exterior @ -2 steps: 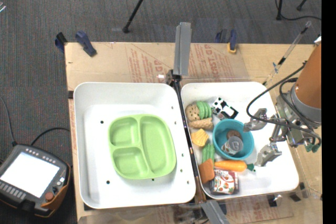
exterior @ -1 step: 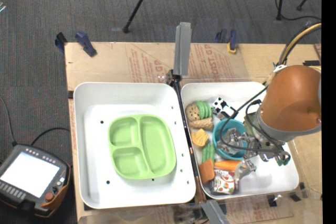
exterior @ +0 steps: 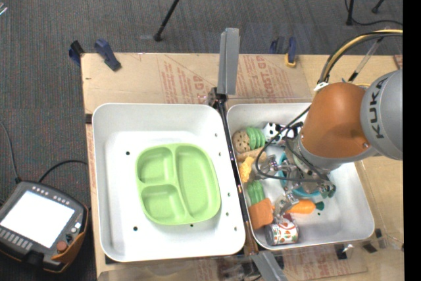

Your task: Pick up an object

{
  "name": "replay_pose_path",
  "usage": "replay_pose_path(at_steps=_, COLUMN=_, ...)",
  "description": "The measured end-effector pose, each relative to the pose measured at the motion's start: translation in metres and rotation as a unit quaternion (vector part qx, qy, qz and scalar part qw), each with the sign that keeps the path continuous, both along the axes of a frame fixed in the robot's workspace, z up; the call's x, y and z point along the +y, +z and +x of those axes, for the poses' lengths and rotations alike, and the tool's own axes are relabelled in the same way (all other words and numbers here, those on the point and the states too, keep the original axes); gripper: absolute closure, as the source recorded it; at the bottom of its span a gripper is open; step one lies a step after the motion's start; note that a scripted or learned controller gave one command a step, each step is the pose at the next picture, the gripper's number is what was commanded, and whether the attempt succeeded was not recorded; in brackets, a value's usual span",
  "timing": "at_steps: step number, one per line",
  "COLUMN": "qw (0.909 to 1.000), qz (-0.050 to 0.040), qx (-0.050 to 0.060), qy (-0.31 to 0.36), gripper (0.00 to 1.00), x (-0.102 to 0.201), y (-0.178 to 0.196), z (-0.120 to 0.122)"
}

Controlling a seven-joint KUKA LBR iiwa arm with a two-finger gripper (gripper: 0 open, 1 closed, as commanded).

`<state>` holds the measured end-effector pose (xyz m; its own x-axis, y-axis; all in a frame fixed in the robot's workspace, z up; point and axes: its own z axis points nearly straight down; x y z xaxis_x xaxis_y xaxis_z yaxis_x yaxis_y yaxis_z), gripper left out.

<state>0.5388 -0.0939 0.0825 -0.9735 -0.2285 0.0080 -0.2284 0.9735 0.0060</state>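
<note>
My gripper point(exterior: 290, 196) hangs low over the middle of the right bin point(exterior: 358, 204), under the arm's orange band point(exterior: 335, 122). An orange carrot toy point(exterior: 303, 207) with a teal piece point(exterior: 306, 193) beside it lies right at the gripper's tip. A small printed can point(exterior: 284, 232) lies just in front of it, near the bin's front wall. To its left are an orange block point(exterior: 261, 212) and a green ribbed piece point(exterior: 254, 192). The wrist hides what lies directly beneath it.
At the right bin's back left are a round cookie point(exterior: 241, 139), a green round toy point(exterior: 255, 136), a black-and-white toy point(exterior: 273, 131) and a yellow piece point(exterior: 245, 168). The left bin point(exterior: 112, 141) holds a green divided plate point(exterior: 177, 182). A grey post point(exterior: 229, 66) stands behind the bins.
</note>
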Motion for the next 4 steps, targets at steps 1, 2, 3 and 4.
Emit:
replay_pose_path(at_steps=1, qw=0.9998, qz=-0.001, qx=-0.006, qy=0.019, gripper=0.0, x=0.002, y=0.005, z=0.081)
replay_pose_path(at_steps=2, qw=1.0, qz=-0.0012, qx=-0.004, qy=-0.006, gripper=0.0, x=-0.019, y=0.005, z=-0.002)
replay_pose_path(at_steps=3, qw=0.9983, qz=-0.003, qx=-0.001, qy=-0.058, gripper=0.0, x=0.008, y=0.007, z=0.103)
replay_pose_path(at_steps=4, qw=0.9973, qz=-0.0023, qx=-0.004, qy=-0.073, gripper=0.0, x=-0.044, y=0.005, z=-0.004)
